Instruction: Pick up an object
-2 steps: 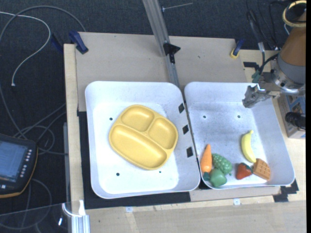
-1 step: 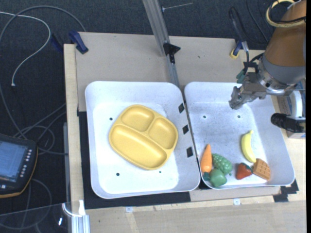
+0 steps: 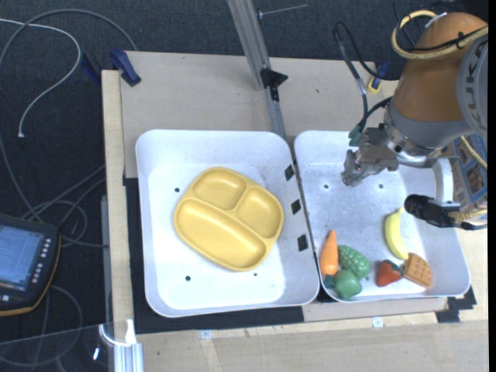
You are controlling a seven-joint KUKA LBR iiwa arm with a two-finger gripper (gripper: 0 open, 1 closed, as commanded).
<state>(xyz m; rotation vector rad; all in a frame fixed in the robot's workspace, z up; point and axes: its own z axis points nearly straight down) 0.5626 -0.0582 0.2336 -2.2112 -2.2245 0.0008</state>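
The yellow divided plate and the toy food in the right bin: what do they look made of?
Yellow divided plate: looks like moulded plastic, one even colour with rounded ridges and a soft sheen. Carrot, banana, green vegetable, strawberry and waffle: probably plastic toys too, judging by flat bright colours and smooth shapes, though too small to rule out rubber or foam.

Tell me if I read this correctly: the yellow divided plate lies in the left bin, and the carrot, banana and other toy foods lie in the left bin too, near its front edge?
One detail is wrong. The camera view shows the yellow divided plate in the left bin, as you say, but the carrot, banana and other toy foods lie in the right bin, near its front edge.
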